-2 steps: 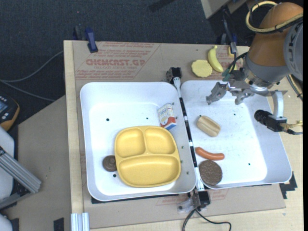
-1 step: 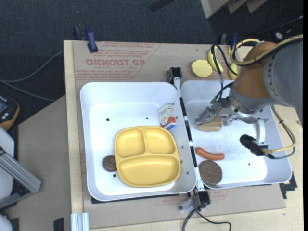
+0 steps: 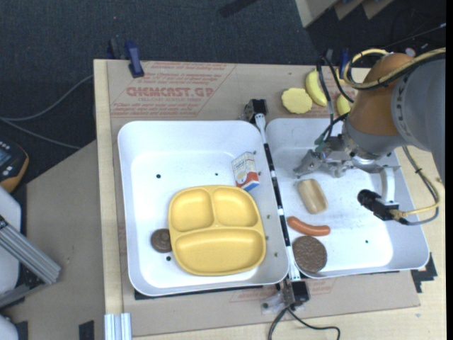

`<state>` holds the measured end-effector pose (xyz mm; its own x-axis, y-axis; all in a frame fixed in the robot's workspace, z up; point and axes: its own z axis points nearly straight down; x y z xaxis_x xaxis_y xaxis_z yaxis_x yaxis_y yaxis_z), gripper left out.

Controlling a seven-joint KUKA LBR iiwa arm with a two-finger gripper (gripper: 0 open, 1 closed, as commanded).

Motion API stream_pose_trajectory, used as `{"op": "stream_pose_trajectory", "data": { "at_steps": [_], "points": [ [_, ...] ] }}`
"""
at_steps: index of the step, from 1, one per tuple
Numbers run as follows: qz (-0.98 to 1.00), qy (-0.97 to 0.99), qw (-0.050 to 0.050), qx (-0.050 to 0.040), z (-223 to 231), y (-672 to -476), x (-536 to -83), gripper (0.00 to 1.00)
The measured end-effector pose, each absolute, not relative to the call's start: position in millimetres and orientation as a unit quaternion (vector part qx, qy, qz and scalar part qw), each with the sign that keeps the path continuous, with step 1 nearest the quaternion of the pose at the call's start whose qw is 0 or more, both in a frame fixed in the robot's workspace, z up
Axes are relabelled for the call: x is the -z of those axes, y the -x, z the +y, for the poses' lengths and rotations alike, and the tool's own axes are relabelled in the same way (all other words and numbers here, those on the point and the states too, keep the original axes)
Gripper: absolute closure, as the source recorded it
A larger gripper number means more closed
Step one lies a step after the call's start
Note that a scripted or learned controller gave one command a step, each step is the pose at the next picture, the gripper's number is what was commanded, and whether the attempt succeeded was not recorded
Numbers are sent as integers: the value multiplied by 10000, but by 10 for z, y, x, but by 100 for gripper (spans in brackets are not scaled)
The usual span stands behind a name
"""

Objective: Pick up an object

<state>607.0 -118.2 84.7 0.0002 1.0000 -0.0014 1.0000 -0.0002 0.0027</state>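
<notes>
**Arm over the right bin**

Nearest me sits the yellow divided tray [image 3: 214, 231] in the left bin [image 3: 134, 190]. Right bin [image 3: 396, 250]: gripper [image 3: 327, 160] (finger state I cannot tell) just beyond the bread roll [image 3: 311, 195]; sausage [image 3: 308, 227] nearer.

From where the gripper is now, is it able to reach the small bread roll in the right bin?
Probably yes. The gripper hangs over the right bin, just above the bread roll. Nothing lies between them; the sausage and the brown cookie lie further down.
</notes>
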Motion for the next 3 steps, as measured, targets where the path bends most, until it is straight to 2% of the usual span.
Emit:
{"op": "stream_pose_trajectory", "data": {
  "at_steps": [1, 2, 3],
  "points": [
    [7069, -7073, -37, 15, -902, -5497, -840, 0],
    [7066, -7076, -1, -2, -915, -5526, -946, 100],
    [7103, -7039, 21, -48, -144, -5154, -2078, 100]
  ]
}}
